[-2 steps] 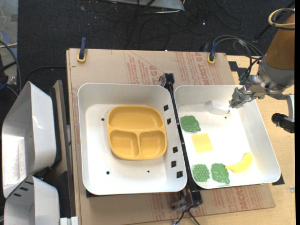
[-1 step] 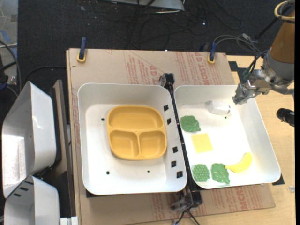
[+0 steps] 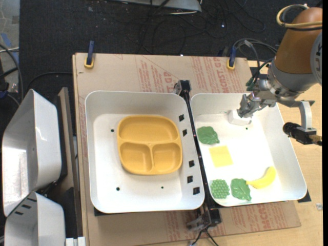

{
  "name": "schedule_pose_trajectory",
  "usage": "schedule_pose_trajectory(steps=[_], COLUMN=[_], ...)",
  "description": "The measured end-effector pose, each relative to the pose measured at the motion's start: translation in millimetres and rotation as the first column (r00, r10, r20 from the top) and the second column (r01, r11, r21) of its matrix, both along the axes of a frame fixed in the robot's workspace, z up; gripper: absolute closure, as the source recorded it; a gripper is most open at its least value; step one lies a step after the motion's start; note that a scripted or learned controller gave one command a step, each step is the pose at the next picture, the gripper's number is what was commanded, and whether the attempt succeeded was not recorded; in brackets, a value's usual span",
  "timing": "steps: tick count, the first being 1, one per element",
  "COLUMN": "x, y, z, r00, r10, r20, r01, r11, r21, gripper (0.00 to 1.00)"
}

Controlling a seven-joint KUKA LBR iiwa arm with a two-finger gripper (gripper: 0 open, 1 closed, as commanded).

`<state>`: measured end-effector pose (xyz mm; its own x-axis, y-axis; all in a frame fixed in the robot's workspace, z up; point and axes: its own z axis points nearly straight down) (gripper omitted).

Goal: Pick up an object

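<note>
While two shallow white bins sit side by side on a cardboard-covered bench (image 3: 154, 68), each is a smooth, glossy, round-cornered tray with low walls. Left bin (image 3: 97, 137): holds one yellow-orange divided plate (image 3: 150, 144), moulded plastic, rounded rectangle, three compartments, lying flat near the centre with bare white floor on every side. Right bin (image 3: 287, 152): holds six small items. Green leafy piece (image 3: 207, 135), crinkled, near the left wall. Flat yellow square (image 3: 221, 156), matte, just near of the leafy piece, apart from it. Green knobbly cluster (image 3: 220, 188) and second green leafy piece (image 3: 240, 189), side by side at the near wall, close together. Yellow banana (image 3: 263, 178), curved and smooth, just right of the second leafy piece; contact between them cannot be told. Small white object (image 3: 237, 119), at the far part of the bin, hard to make out against the white floor. Open floor lies along the right side and centre of this bin. Arm (image 3: 300, 45): grey with orange band, reaching in from the right, wrist angled down and leftward. Gripper (image 3: 246, 110): low over the far part of the right bin, tip at the white object; whether its fingers are apart or together cannot be told, nor whether anything is clamped.
</note>
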<state>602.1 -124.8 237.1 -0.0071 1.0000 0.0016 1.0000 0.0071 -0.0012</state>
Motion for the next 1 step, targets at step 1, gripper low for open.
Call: schedule_pose_trajectory(steps=[1], x=[7.3], y=[54.5], z=[-10.1], r00=[1.0], r10=[0.001], r20=[0.0], r01=[-0.001], r11=[1.0], r21=[0.0], gripper=[1.0])
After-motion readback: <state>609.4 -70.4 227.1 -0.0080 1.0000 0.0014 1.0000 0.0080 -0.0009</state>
